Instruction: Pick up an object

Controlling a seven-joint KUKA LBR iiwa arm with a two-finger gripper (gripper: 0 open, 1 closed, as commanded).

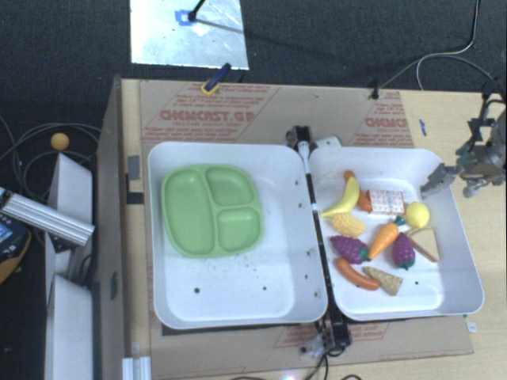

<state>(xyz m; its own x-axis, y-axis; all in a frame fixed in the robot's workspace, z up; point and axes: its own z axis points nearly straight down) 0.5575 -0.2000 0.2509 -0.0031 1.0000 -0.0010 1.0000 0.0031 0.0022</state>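
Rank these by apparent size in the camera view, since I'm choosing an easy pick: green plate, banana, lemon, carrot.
1. green plate, by far the largest
2. banana and carrot, too alike to separate
3. lemon, the smallest

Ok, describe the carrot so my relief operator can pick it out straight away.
Look at the right-hand white bin, which holds a cluster of toy food. Near the middle of that cluster lies the carrot, slanting between two purple grape bunches. It is the one orange cone with a green top, below the round yellow lemon; the banana is yellow and curved.
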